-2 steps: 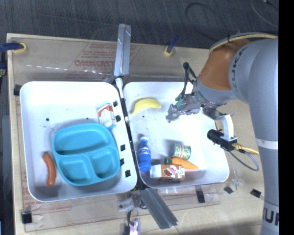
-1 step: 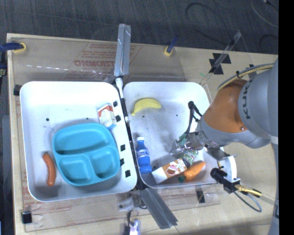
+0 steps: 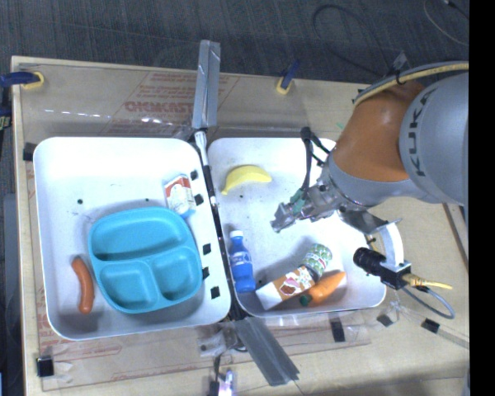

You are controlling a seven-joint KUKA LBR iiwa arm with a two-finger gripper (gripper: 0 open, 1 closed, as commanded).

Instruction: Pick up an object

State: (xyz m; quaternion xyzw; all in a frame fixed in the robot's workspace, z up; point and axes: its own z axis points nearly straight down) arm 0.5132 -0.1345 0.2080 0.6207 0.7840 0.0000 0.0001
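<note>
While the grey arm point(image 3: 412, 151) with its orange band is stretched in from the right over the right bin point(image 3: 256, 151), the pincer point(image 3: 283, 218) is seen low above that bin's white floor, near its middle. How far the pincer is parted cannot be told from this slant, and nothing is seen caught in it. A yellow banana point(image 3: 246, 176) is found up and to the left of the pincer, near but apart from it. A blue bottle point(image 3: 241, 261) with a white cap is laid below and to the left of the pincer, along the bin's left wall. Below and a little to the right of the pincer, a green-patterned can point(image 3: 318, 258) is placed, with an orange carrot point(image 3: 328, 286) just beneath it and a printed carton point(image 3: 285, 287) touching the carrot at the bin's near edge.

Well away to the pincer's left, in the left bin point(image 3: 58, 167), a blue divided tray point(image 3: 146, 257) is set, a small red-and-white packet point(image 3: 178, 194) is tucked just above its right corner, and a reddish sausage point(image 3: 84, 285) is laid beside its left edge.
</note>
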